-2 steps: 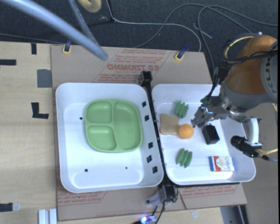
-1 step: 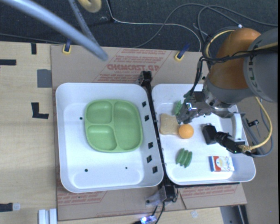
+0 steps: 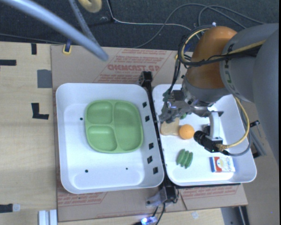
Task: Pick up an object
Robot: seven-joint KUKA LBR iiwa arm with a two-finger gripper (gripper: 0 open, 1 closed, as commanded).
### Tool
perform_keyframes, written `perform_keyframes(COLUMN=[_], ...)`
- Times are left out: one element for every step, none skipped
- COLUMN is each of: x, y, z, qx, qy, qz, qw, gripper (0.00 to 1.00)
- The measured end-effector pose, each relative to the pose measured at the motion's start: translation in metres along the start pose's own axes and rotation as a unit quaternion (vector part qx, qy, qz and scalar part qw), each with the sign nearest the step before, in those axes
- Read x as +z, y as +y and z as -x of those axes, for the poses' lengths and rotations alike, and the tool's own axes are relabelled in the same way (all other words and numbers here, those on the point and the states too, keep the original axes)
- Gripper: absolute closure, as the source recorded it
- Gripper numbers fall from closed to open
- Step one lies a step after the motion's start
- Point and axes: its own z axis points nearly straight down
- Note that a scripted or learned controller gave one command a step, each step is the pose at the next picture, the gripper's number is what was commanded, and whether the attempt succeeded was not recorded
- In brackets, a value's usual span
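Arm (image 3: 234, 55): reaches in from the right, bent steeply down over the right bin (image 3: 241, 175). Gripper (image 3: 171, 116): low at that bin's left side, above a tan block (image 3: 167, 129); jaws' state cannot be told. Orange ball (image 3: 187, 131) just right of block. Green vegetable (image 3: 184, 158) and small carton (image 3: 222, 164) nearer. Left bin (image 3: 68, 102): green divided plate (image 3: 114, 126).

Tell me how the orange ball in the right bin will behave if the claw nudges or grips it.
The orange ball looks round, so it would probably roll across the right bin's smooth floor. Its smooth curved sides might squirt out of the claw. It lies against a tan piece, which may block rolling leftward.
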Motion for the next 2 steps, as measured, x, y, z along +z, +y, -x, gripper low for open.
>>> perform_keyframes(x=[-0.013, -0.016], y=[0.001, -0.005], z=[-0.052, -0.107], qx=[0.000, 0.000], qy=[0.000, 0.000], qz=[0.000, 0.000], qw=[1.0000, 1.0000], gripper=[1.00, 1.00])
